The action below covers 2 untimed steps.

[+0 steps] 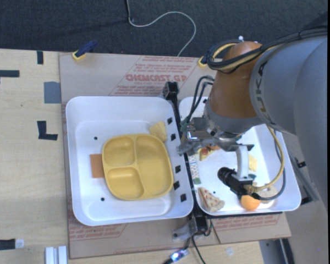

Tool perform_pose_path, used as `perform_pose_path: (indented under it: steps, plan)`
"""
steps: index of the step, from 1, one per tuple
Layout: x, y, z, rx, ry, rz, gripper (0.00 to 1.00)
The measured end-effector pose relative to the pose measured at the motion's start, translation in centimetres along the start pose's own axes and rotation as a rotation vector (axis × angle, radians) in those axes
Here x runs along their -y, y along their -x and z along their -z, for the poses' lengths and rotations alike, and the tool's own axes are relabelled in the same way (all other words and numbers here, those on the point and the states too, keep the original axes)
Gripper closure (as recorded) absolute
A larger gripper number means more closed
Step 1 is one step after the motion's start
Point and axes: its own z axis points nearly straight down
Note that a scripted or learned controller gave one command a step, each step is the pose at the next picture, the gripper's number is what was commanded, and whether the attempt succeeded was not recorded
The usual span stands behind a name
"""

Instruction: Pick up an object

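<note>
Robotics lab / test cell, not a home. Evidence: industrial arm (275, 87) w/ orange band entering from frame right, two white bins (77, 147) side by side on a cardboard sheet (148, 76) w/ red print, clamped by a yellow-blue clip (83, 49) at upper left. Loose cable (165, 18) across dark floor at top. Black tape marks (5, 78) on bench at frame left. Bins hold toy food + a yellow divided tray (137, 165).

The yellow divided plate (137, 165) crowds the left bin (77, 147); the arm (247, 87) overhangs the cluttered right bin (289, 202).
</note>
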Motion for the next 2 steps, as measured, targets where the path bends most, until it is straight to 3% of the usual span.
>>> perform_pose_path:
  steps: [1, 2]
  plan:
    - [0.8, -0.9, 0.9, 0.000, -0.001, 0.001, 1.00]
    - [0.9, 0.2, -0.9, 0.002, -0.003, -0.002, 1.00]
